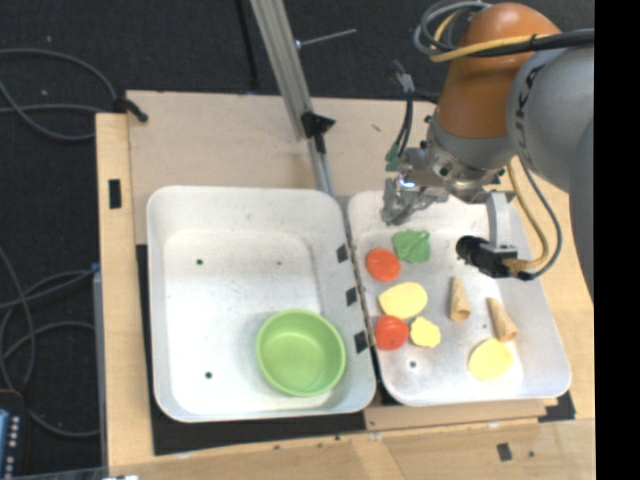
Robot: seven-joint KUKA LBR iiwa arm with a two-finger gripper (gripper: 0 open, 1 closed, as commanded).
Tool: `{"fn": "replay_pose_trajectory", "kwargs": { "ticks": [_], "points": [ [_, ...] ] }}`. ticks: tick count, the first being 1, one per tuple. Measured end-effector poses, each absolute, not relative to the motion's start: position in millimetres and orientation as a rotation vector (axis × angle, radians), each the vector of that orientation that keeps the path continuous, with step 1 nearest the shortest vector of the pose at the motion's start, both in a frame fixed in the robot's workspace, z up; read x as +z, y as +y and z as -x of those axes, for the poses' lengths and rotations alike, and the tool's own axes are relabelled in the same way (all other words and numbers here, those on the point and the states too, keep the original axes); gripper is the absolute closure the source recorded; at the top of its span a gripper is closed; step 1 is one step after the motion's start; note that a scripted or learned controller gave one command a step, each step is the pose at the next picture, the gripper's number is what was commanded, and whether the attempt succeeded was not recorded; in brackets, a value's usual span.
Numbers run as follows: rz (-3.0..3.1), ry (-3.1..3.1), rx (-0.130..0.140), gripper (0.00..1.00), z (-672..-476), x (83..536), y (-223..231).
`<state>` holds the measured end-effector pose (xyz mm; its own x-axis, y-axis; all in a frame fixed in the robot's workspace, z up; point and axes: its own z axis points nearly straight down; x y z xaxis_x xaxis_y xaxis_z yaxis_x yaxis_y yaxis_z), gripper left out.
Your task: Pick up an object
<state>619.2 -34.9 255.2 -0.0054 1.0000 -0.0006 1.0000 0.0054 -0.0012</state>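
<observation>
The right bin (540,368) holds several small toy foods. A green leafy piece (411,245) lies near its back left corner. Beside it are two orange-red round pieces (382,264) (390,333), yellow pieces (403,299) (425,333) (491,359) and two tan cone shapes (458,297) (501,319). My gripper (400,208) hangs over the bin's back left corner, just above and behind the green piece. Nothing shows between its fingers.
The left bin (200,268) holds a green bowl (301,353) at its front right. A slanted aluminium rail (290,78) rises behind the bins. A black part of the arm (484,253) juts over the right bin. Cables lie on the dark floor at the left.
</observation>
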Motion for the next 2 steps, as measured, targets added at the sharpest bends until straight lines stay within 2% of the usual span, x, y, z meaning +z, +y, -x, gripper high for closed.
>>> {"fn": "replay_pose_trajectory", "kwargs": {
  "ticks": [2],
  "points": [
    [2.214, -2.228, 0.001, 1.00, -585.5, 241, 56]
  ]
}}
